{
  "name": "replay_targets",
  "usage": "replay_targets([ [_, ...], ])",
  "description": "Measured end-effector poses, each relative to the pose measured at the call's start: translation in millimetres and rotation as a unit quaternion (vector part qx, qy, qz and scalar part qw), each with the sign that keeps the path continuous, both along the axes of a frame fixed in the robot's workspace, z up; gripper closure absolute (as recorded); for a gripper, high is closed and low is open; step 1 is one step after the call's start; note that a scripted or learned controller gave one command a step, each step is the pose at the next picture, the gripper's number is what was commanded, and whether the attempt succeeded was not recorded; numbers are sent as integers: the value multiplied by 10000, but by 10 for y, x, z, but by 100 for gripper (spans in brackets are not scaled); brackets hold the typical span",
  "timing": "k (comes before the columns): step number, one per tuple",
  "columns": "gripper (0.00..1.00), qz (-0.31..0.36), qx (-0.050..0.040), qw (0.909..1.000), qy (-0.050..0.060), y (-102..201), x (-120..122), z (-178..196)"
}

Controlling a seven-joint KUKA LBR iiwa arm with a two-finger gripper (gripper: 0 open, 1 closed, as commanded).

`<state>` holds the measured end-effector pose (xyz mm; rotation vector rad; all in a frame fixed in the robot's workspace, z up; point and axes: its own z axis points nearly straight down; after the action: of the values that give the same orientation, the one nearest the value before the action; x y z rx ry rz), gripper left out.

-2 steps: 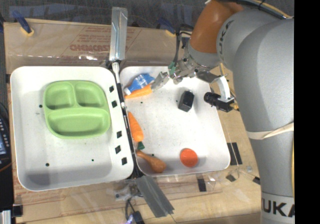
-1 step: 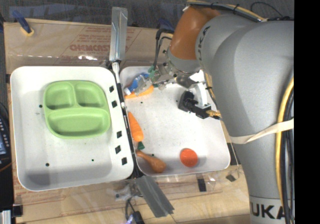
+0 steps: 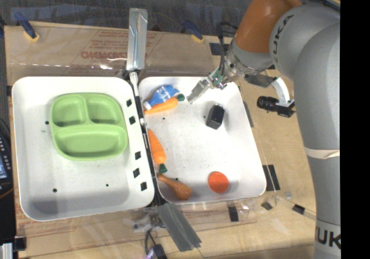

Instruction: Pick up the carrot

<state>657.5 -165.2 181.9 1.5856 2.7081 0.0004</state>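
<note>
Two carrots lie in the right bin [image 3: 248, 154]. One orange carrot [image 3: 162, 106] lies near the bin's back left corner, its green end pointing right, against a blue item [image 3: 161, 94]. The other carrot [image 3: 156, 147] lies along the left wall, green end toward the front. My gripper [image 3: 199, 90] hangs over the back of the right bin, just right of the first carrot's green end and apart from it. Nothing shows in the gripper.
A black block [image 3: 215, 116] sits right of centre in the right bin. An orange ball [image 3: 218, 181] and a brown oblong piece [image 3: 175, 187] lie near its front wall. The left bin [image 3: 29, 194] bears a green divided plate [image 3: 88, 125].
</note>
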Motion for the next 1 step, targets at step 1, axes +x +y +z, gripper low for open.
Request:
replay_targets([
  [1,0,252,15,9997,30,315,-9,-666],
])
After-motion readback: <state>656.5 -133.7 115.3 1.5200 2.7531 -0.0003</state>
